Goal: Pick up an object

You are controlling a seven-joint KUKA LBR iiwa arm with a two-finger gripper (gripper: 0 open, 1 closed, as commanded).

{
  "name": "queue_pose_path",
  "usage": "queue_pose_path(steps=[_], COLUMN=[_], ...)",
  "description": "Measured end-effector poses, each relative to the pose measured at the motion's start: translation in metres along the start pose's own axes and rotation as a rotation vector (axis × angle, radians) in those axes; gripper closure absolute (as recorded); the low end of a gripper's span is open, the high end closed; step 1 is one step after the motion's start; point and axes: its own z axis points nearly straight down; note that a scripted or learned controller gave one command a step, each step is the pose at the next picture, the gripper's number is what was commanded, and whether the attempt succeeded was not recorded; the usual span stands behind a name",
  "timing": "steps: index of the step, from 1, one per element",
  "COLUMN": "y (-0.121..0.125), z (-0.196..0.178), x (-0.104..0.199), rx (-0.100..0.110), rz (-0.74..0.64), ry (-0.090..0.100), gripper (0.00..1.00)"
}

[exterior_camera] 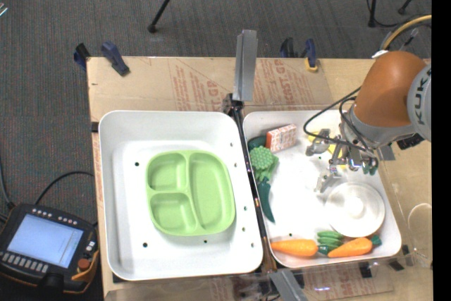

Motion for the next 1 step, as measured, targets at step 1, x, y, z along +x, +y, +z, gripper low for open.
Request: queue_pose_path(steps=[1], y=[-0.0162], z=[0.0004], x=[0.0299], rx=[-0.003], rz=[-0.07], ry=[0.0], gripper=[0.0])
